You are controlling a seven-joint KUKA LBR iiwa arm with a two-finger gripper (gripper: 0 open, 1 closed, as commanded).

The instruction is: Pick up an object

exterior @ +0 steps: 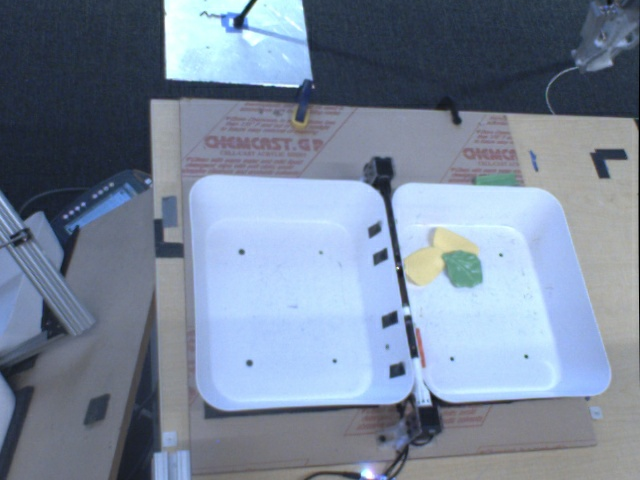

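In the right bin [560, 268], near its left wall, lie three small objects close together. A flat yellow piece [455, 240] sits furthest back, and a second yellow piece [423, 266] lies in front of it to the left. A crumpled green object [462, 268] touches both. My gripper [600, 40] hangs at the top right corner of the camera view, beyond the bench and well away from the bins and the objects. Nothing shows between its fingers.
The left bin [290, 298] sits beside the right one, with black clips [381, 257] along the seam between them. A shiny metal sheet [235, 28] lies on the floor at the back left. A yellow clamp [300, 118] and green tape [497, 179] sit on the cardboard.
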